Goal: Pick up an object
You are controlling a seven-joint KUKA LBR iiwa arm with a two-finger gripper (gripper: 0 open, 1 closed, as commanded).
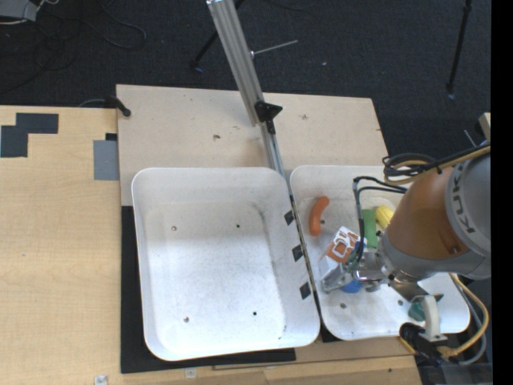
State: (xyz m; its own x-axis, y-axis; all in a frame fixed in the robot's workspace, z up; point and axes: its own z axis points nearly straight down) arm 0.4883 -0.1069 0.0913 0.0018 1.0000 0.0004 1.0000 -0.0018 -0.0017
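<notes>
My jaws (341,279) are hanging low inside the right bin (353,327); I cannot tell their state. Beside them a blue object (351,287) is lying, with a white-and-orange item (343,245) just above. An orange piece (318,214) is stretching lengthwise up the bin, tilting slightly. The left bin (160,191) is sitting alongside on the pale tabletop (192,127), dark carpet (120,38) lying beyond.

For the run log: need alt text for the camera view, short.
A grey and orange robot arm reaches from the right into the right-hand white bin, its gripper low among small objects: an orange sausage-shaped piece, a white and orange item, something blue. The left bin sits beside it.
</notes>
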